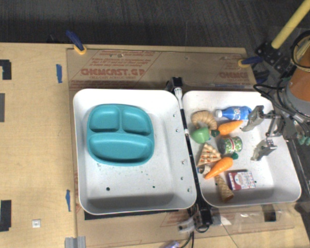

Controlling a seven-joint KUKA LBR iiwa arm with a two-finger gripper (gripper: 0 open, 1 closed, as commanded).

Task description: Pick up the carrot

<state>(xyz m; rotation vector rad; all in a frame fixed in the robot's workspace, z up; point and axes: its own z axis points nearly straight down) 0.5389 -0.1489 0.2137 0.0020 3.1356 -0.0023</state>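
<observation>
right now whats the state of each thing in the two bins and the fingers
teal divided plate: flat in the left bin, nothing on it
upper carrot: lying free in the right bin, beside the blue bottle
lower carrot: lying free, slanted, by the green can
red packet: lying flat
gripper: fingers open, holding nothing, just right of the pile

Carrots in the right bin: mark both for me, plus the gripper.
upper carrot (231, 127), camera view, middle of its orange body, beside the blue bottle
lower carrot (219, 167), camera view, middle of its orange body, left of the red packet
gripper (262, 133), camera view, midway between its fingertips
</observation>
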